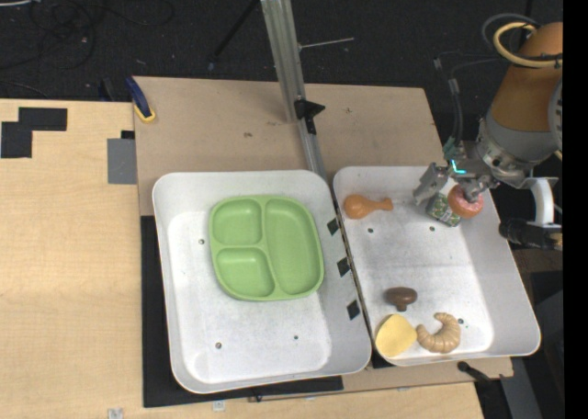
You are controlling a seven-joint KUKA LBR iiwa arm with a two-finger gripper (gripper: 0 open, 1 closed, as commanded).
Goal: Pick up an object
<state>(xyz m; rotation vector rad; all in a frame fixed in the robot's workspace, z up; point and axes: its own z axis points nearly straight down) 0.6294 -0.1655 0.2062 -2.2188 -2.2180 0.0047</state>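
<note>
On the left, the tabletop [64, 252] shows pale wood, and then comes the left bin [184, 334] carrying a green divided plate [266, 249], three compartments, lying flat near the bin's middle. Behind the two bins, a metal post [285, 59] rises from the brown board. Across the divide, the right bin [501, 270] has a brown drumstick toy [366, 207] by its upper left corner, a small dark brown piece [400, 297] lower down, and along the near edge a yellow wedge [395, 336] beside a tan croissant [439, 333]. Up at the far right corner, the gripper [452, 192] is down in the bin, fingers clamped on a small red-and-green object [457, 207], with the grey arm [524, 105] above it.
</note>
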